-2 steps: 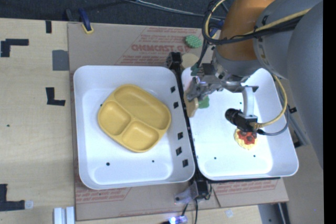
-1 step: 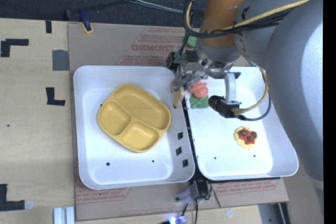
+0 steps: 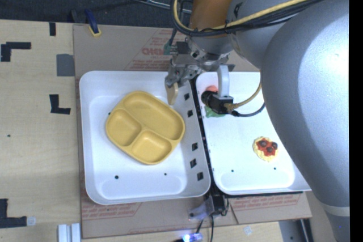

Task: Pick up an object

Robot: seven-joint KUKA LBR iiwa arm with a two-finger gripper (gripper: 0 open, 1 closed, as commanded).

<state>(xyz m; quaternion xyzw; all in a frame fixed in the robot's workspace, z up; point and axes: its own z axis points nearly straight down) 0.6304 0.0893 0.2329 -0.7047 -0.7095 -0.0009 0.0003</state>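
Yellow plastic tray (image 3: pixel 145 127), three compartments, glossy, rounded; long axis ran upper-left to lower-right. Gripper (image 3: pixel 172 92) at its upper-right rim, grip state unclear.

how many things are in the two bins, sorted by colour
Yellow: 1, the divided tray in the left bin.
Yellow and red: 1, a small toy in the right bin.
Red and green: 1, a small item partly hidden behind the gripper.
Total: 3
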